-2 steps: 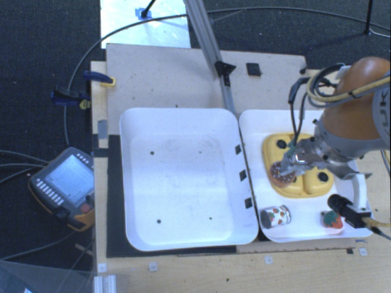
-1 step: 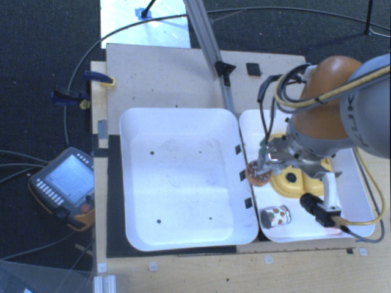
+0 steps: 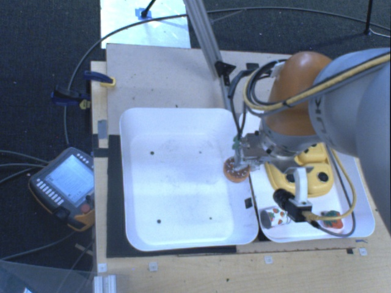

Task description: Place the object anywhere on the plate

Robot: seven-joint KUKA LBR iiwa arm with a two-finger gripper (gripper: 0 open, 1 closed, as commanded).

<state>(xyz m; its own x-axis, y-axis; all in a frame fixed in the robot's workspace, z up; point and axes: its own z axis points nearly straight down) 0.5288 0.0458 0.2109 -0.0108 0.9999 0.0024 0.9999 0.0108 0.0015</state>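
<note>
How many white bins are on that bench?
2. The left bin lies in full view at the middle of the bench. The right bin sits beside it, largely hidden under the arm.

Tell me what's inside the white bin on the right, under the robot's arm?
The right bin holds a yellow object, a small white spotted object and something red and green. The arm covers the bin's upper part, so anything there is hidden.
</note>
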